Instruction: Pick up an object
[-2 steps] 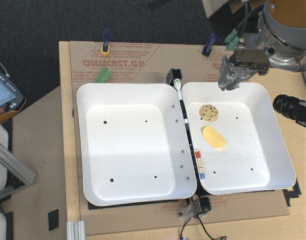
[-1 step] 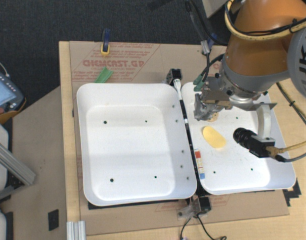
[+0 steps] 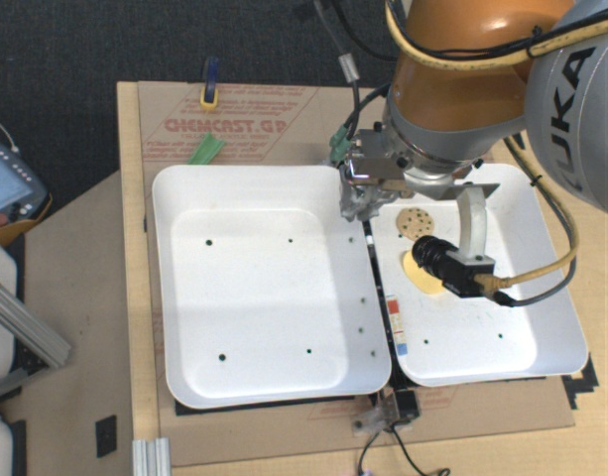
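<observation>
Nearest, at the table's front edge: small black connector [image 3: 401,405] with a thin cable trailing off the bottom of view. Just behind it, two white bins side by side on a cardboard sheet [image 3: 234,117] printed with red lettering.

Left bin [image 3: 184,365]: bare white floor with a few dark dots.

Right bin [image 3: 551,345]: three small things, all towards its left half.
- Tan round disc [image 3: 413,221] with dark speckles, flat on the floor near the bin's far left corner, just beside the arm's head.
- Yellow piece [image 3: 423,276], pale and rounded, a little nearer the camera than the disc and apart from it; partly covered by a black part [image 3: 444,264] that hangs from the arm.
- Narrow strip [image 3: 396,325] with red and blue marks, lying along the bin's left wall, nearer the camera than the yellow piece.

Arm [image 3: 472,77] reaching in from the right, orange band large at the top of view, its head low over the far left corner of the right bin, by the divide between the bins. Pale cable [image 3: 551,266] looping from the black part towards the right.

Jaws: cannot tell whether released or clenched; nothing seen gripped.

Beyond the left bin, on the cardboard: green scrap [image 3: 206,149] and a blue-and-yellow clip [image 3: 210,87] at the sheet's far edge.
</observation>
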Robot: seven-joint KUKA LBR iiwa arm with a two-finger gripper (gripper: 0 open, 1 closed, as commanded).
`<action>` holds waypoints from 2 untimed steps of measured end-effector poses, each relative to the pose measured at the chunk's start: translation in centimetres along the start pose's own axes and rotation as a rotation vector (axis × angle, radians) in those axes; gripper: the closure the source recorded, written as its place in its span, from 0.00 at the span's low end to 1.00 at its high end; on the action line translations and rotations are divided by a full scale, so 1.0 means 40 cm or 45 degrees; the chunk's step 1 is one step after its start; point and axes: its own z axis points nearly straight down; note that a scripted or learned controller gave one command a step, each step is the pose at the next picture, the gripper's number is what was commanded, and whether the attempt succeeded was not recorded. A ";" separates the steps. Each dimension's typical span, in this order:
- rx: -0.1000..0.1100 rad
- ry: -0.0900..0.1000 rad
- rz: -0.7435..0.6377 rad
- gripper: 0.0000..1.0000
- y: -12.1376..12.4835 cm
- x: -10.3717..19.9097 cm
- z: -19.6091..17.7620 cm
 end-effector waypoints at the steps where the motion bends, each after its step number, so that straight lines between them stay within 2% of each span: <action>1: 0.016 -0.003 0.014 1.00 -0.100 -0.091 0.120; 2: 0.002 0.001 -0.001 1.00 -0.098 0.063 0.066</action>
